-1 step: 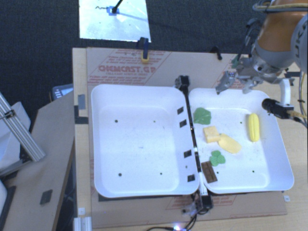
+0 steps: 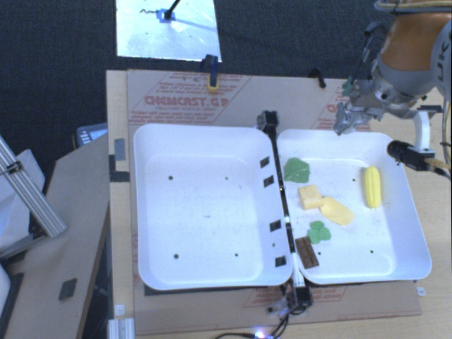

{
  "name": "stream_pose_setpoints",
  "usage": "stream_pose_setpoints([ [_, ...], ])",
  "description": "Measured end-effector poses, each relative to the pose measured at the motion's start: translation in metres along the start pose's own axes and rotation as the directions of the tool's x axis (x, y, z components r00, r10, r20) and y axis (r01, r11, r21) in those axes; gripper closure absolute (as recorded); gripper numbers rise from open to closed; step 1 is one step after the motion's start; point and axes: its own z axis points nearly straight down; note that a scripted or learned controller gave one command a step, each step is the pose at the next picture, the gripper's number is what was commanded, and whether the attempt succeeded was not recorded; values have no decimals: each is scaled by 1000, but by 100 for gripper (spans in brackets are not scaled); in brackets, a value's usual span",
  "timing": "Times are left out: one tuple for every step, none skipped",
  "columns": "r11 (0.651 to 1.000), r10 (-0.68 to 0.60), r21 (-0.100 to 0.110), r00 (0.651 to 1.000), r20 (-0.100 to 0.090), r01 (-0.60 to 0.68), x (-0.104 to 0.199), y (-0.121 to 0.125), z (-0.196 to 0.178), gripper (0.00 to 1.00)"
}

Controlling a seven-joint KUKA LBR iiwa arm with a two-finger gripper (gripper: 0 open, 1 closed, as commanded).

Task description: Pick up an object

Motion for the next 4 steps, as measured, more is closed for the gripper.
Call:
stream_pose_setpoints([
  [1000,-4,5,1000,-2,4,62,27,69,100],
  [1000,2,3,1000,-1,-2,58,26,66,0],
  [1000,-1,1,1000,-2,1,88,27,37,0],
  [1000,6,3,1000,0,-6,30,26,55,0],
])
